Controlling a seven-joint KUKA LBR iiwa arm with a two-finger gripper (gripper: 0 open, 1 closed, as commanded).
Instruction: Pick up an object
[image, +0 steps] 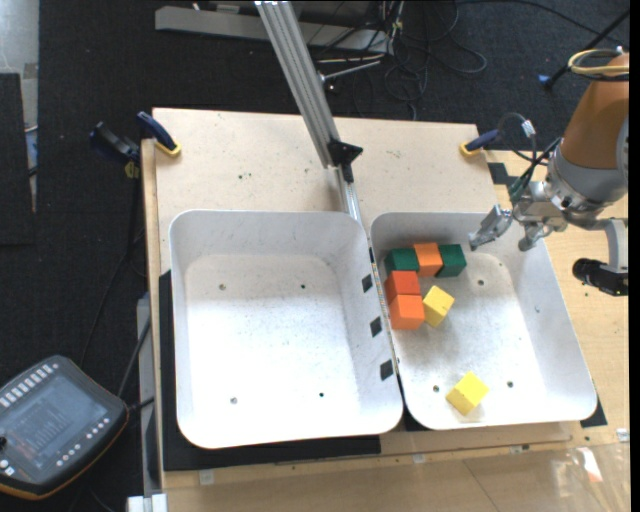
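Note:
In the right bin (548, 330) a cluster of blocks lies near its left wall: a green block (403, 260), an orange block (429, 258), a dark green block (451, 261), a red-orange block (405, 283), a larger orange block (406, 311) and a yellow block (438, 305). Another yellow block (467, 393) lies apart near the front. My gripper (508, 228) hangs over the bin's back right corner, to the right of the cluster, open, with nothing between its fingers.
The left bin (190, 300) stands beside the right one. A slanted metal pole (305, 85) comes down to the gap between the bins at the back. Clamps (160, 135) (478, 143) sit on the bench's back corners. A pendant (45, 425) lies at the lower left.

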